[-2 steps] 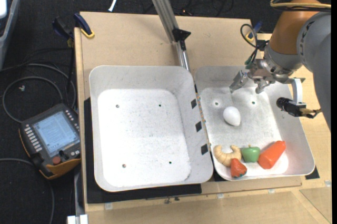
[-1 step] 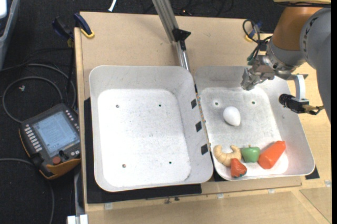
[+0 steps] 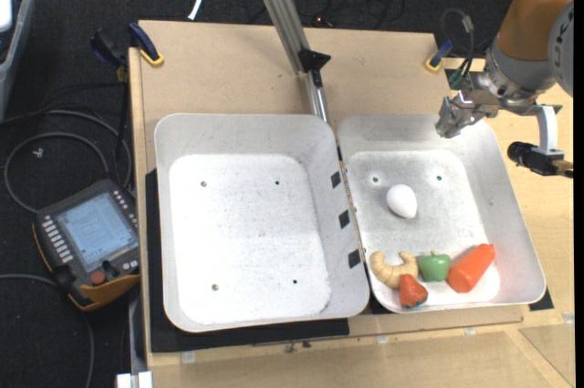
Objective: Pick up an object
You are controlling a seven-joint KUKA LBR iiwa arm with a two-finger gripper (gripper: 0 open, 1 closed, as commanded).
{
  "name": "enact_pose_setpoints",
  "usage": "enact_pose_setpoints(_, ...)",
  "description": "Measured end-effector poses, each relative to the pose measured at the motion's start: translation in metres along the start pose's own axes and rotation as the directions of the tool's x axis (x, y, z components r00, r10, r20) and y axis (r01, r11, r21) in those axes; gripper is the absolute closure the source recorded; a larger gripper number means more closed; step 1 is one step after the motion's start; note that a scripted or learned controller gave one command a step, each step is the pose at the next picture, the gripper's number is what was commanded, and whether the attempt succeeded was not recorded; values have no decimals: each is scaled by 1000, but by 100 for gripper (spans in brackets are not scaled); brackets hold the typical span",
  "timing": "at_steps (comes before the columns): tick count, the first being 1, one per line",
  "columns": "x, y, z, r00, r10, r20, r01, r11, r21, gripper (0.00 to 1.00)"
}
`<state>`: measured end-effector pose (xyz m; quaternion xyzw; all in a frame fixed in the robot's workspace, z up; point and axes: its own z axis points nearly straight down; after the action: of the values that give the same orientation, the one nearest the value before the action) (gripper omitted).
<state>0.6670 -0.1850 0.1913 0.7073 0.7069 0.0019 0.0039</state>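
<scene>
My claw [image 3: 450,125] hangs above the far right corner of the right bin [image 3: 474,149], near its back rim, and my arm comes in from the right with the orange band [image 3: 537,16] above the wrist. From this angle the claw is small and dark, so I cannot tell how it stands, apart or together. I see nothing between its tips.

The things to pick are all in the right bin. A white egg-shaped object [image 3: 401,200] lies alone near the middle of the bin floor, well apart from my claw. At the near edge of the same bin there is a group lying close together: a beige curved piece [image 3: 391,267] on the left, a small red piece [image 3: 412,289] just beside it, a green pepper-like object [image 3: 435,266] next to them, and an orange carrot-like object [image 3: 471,267] on the right, tilted.

The left bin [image 3: 173,194] sits beside the right one, their edges touching. A handheld control pad [image 3: 88,237] lies on the floor at the left of the bench.
</scene>
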Motion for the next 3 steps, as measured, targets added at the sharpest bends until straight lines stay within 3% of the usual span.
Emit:
enact_pose_setpoints(1,2,0,-65,1000,-3,0,3,1000,-1,100)
enact_pose_setpoints(2,2,1,-81,1000,-3,-2,3,1000,4,100)
enact_pose_setpoints(3,50,-21,-87,1000,-7,-4,7,1000,8,100)
